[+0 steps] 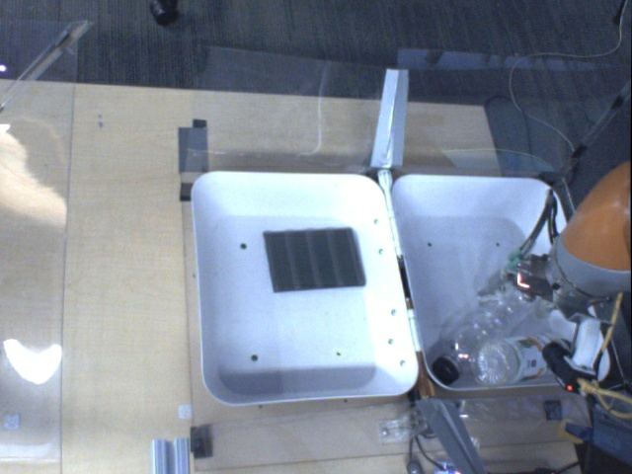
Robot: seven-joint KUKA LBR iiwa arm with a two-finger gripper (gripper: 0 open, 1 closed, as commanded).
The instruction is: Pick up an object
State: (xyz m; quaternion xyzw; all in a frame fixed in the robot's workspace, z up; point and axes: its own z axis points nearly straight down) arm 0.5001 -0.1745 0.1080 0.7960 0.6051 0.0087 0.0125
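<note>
Two white bins are seen side by side on the wooden surface (109, 294). In the left bin (222, 354) a dark ribbed pad (313, 260) lies flat near the middle. In the right bin (434, 215) a clear plastic bottle (494, 358) with a dark cap lies on its side near the front wall, and other transparent pieces are seen just behind it, hard to separate from each other.

The arm (600, 240) is reached in from the right, over the right bin's far side. The claw (528, 282) is placed low, near the clear objects, but its state cannot be told, and no object is seen inside it.

Several failures can be expected from here. The bottle is smooth and round, so it is likely to slip or roll away when it is pressed from the side. It is also close to the front wall and corner of the bin, so the claw can be blocked by the wall. The transparent pieces lie close together, so the wrong one can be pushed, or nothing can be caught at all.
</note>
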